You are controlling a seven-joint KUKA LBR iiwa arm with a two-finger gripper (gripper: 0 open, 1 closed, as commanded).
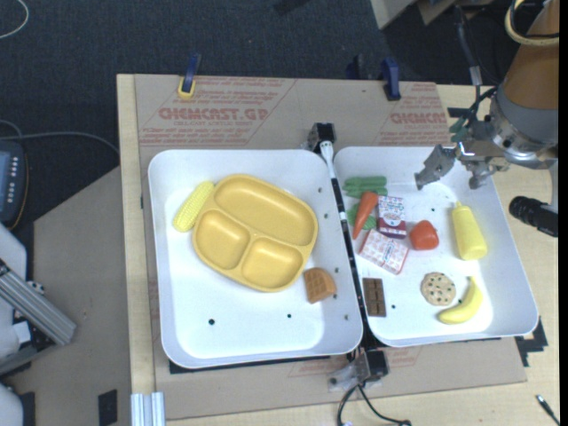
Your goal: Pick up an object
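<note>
Yellow plastic corn cob [193,206] lies at the far left of the left shallow white bin [177,313], touching the rim of a glossy yellow three-compartment plastic tray [255,232]. Just right of the tray's near corner sits a small brown crusty bread-like chunk [319,284]. Right shallow white bin [506,313]: green ridged bean-like piece [366,185] at the far-left corner, orange tapered carrot [364,212] just below it, two flat red-and-white printed packets [387,232] beside the carrot, dark brown rectangular bar [374,295] near the front. Mid-bin: shiny red tomato-like piece [424,235], round speckled tan cookie [437,287]. Further right: smooth yellow cylindrical block [468,232], curved yellow banana [465,303]. Grey metal two-finger gripper [455,172] hangs over the bin's far right part, fingers spread apart, nothing between them; nearest item is the yellow cylinder, apart from it.
</note>
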